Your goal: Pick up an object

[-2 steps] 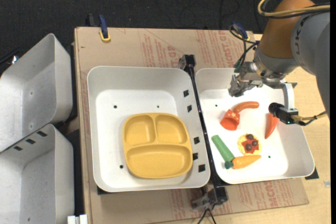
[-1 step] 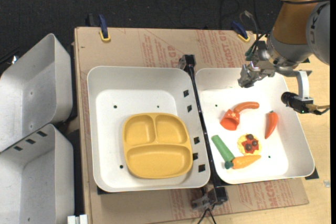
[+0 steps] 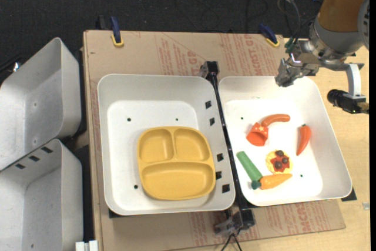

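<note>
While the jaws (image 3: 286, 79) hang over the far rim of the right bin (image 3: 330, 126), you cannot tell from this slant whether they stand wide or narrow, and nothing shows between them. From there, every candidate lies toward the near side of that bin and slightly to the view's left of the jaws. Nearest is the orange sausage-shaped piece (image 3: 275, 120), its long axis running almost across the bin, with the red piece (image 3: 257, 136) touching its left end. Just to the right, well apart from those two, the red chili (image 3: 303, 139) lies with its long axis running near to far, tilted a little. Farther toward you sit the small pizza toy (image 3: 278, 161), the green cucumber (image 3: 248, 166) lying on a diagonal, and the orange carrot (image 3: 275, 181) lying nearly crosswise, the three close together. You would likely do best with the chili, since it stands alone; the jaws would need to close across its narrow width. The left bin (image 3: 111, 126) carries only the yellow divided plate (image 3: 175, 163), well apart from the arm.
</note>
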